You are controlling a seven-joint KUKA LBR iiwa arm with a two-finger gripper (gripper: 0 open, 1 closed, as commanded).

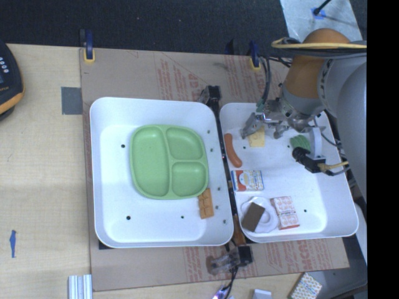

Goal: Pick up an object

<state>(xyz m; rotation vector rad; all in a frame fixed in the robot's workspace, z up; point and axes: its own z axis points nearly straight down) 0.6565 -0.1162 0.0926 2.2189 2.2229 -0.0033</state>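
gripper: (265,128) sits low over the far end of the right bin (336,226), on the arm reaching in from the right. Released or clenched: cannot tell, since wrist hardware covers it from this angle. Nothing visibly held.
yellow block: (257,139) pale and flat on the bin floor, at the gripper's lower-left edge and partly tucked under it. It's the closest thing, so my guess is it's the pick target.
green piece: (300,141) just beside the gripper on the opposite side, half hidden by robot parts. Can't tell what it is.
sausage: (233,150) orange-red, lying along the right bin's left wall. Near the yellow block but apart from it.
packet: (248,180) small printed card, flat, mid-bin by the same wall.
white cup: (267,223) near corner, with a brown block (253,215) sitting in it. A pink card (285,212) touches its right side.
left bin: (106,185) green divided plate (168,161) in the centre, brown cracker (205,203) just beside the plate's near-right corner.
layout: items mostly lie loose and apart, which probably leaves room to come down around one at a time.
step: looks like descent or alignment over the yellow block, with the grasp not confirmed.
risk: the block is thin and flat, so it could easily slip or get missed. The sausage hugging the wall would be a harder grab.
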